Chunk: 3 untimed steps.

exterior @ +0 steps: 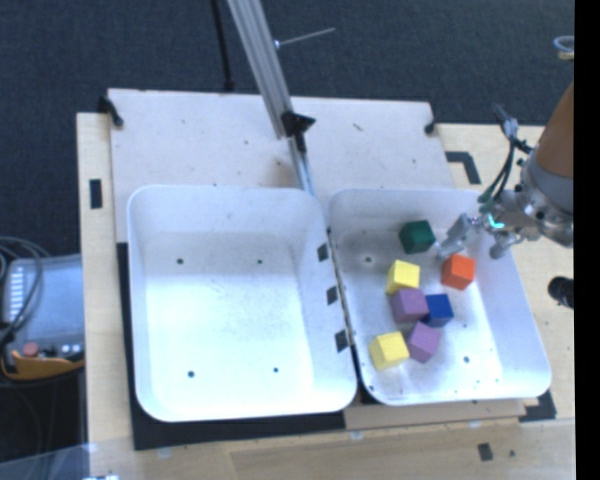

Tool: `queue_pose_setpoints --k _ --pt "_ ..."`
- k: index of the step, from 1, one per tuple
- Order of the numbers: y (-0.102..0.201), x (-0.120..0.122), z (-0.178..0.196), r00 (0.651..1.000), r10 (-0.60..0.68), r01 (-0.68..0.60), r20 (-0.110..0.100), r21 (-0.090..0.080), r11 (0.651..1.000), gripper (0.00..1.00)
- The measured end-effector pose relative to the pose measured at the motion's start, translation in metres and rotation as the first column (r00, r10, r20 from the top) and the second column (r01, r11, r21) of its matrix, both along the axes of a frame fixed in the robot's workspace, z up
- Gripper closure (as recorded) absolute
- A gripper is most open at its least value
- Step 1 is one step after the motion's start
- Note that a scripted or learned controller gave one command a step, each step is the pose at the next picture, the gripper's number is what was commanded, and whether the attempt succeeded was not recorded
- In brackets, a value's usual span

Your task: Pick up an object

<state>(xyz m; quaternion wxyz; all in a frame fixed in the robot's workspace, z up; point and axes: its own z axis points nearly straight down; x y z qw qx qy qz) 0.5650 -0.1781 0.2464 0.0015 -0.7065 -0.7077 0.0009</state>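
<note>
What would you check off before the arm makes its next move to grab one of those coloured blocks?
1. Blocks lie in the right bin: ok.
2. Gripper is over that bin, near the orange block: ok.
3. A block between its fingers: cannot tell.
4. Orange block stands apart from the others: ok.
5. Purple block has free sides: not ok, the yellow block and blue block touch it.
6. Green block stands alone: ok.

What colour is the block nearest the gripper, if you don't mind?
Orange block, seen in the camera view, beside the gripper.
</note>
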Motion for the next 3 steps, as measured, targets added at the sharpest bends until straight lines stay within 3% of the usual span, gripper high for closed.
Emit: queue_pose_setpoints --k 1,3 --pt "0.0 0.001 0.002 1.0 0.0 0.0 0.005 -0.001 1.0 0.0" --pt "0.0 0.009 -0.098 1.0 -0.006 0.006 -0.001 -0.002 1.0 0.0"
